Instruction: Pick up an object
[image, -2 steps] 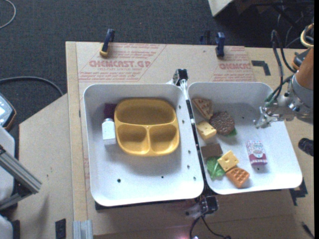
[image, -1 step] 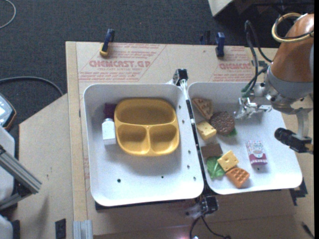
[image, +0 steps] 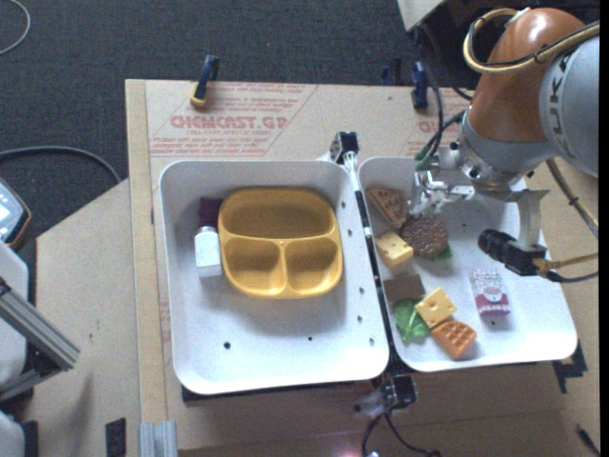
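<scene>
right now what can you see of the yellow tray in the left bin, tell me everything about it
The yellow tray looks like moulded plastic, mustard yellow, rounded at the corners. It has three compartments: one wide one along the far side and two smaller ones nearer the camera. It lies flat and upright in the left bin, toward its far half. A small white bottle sits against its left edge, with a dark purple item just behind that.
</scene>
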{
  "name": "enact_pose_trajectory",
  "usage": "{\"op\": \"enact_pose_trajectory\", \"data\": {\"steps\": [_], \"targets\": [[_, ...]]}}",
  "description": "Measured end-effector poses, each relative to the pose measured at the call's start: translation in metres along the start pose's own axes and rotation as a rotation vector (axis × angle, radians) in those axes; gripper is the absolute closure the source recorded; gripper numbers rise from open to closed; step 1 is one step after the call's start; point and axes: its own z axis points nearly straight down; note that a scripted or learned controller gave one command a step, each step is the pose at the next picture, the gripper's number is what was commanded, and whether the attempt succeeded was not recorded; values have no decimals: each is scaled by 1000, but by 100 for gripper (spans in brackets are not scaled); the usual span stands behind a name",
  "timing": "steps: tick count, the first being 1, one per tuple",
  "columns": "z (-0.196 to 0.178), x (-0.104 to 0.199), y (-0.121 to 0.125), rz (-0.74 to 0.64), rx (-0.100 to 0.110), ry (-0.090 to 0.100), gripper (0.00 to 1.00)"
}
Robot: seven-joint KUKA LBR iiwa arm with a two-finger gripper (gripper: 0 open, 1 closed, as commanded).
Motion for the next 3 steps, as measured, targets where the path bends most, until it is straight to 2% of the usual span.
{"op": "enact_pose_trajectory", "data": {"steps": [1, 2, 3], "targets": [[1, 56, 28, 0, 0, 0, 100], [4, 93, 60, 2, 0, 0, 100], [5, 101, 66, 6, 0, -2, 100]]}}
